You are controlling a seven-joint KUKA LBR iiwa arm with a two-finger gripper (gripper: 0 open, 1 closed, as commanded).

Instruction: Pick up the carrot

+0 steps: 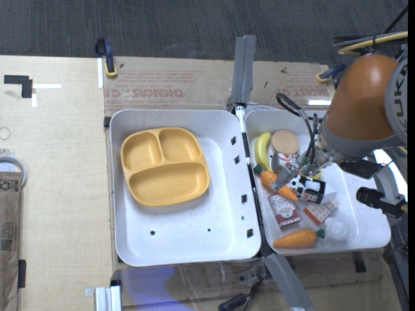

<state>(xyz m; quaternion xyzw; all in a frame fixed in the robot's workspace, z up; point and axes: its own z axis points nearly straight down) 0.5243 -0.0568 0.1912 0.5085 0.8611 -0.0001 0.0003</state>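
Evidently not far along: nothing lifted, by the look of it, and the whole grasp left to do. Spread across a pale wooden table, two shallow white plastic bins side by side. Reaching in over the right bin, the grey arm with its orange band. Lying in the left bin, well apart from the action, a yellow three-part plastic plate. Hanging low among the clutter in the middle of the right bin, the two-finger gripper; impossible to tell how wide it stands, and nothing seen held in it. Resting flat near that bin's front wall, the orange carrot with a green stub, apart from the gripper and nearer the camera, with a red-and-white packet between the two. Close beside the gripper, next to a yellow banana, a smaller orange piece, possibly a second carrot.
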